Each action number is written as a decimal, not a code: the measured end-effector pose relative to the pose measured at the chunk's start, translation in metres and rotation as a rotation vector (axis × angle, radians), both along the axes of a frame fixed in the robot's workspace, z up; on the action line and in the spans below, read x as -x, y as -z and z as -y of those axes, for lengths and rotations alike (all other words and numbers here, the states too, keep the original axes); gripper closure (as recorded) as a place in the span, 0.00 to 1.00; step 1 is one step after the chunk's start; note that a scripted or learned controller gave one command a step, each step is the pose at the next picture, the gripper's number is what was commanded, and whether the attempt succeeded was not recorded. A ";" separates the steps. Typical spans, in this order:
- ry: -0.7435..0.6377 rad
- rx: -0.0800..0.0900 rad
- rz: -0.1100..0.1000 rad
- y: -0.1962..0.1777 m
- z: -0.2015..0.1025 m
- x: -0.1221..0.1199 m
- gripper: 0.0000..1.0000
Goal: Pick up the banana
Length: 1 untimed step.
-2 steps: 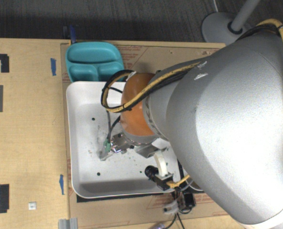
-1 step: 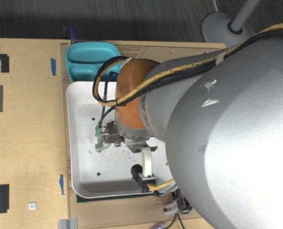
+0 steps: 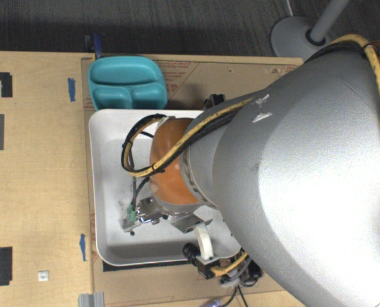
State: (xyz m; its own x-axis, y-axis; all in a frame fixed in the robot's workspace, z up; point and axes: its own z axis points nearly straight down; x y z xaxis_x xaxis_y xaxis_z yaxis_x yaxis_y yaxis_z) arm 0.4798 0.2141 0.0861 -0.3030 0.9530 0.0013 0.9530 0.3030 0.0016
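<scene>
Leftward first: leave alone the bare cardboard-topped table (image 3: 36, 171) and the teal tray (image 3: 126, 82) standing just beyond the white bin (image 3: 100, 190); nothing there to grasp. Moving right, keep to the bin's floor, where the end effector (image 3: 139, 215) hangs low near the left wall, beneath the orange band (image 3: 167, 165). Cannot tell how far open it is, nor whether anything is in it. Cannot place the banana either: probably hidden under the arm (image 3: 292, 158), which covers most of the bin. Best confirm a grip before lifting: rise slowly and straight, clear of the near rim, and watch for yellow beneath the wrist. Mind the looped cable (image 3: 134, 151) against the bin wall.
</scene>
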 end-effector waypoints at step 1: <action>0.000 -0.002 0.002 -0.010 -0.001 -0.001 1.00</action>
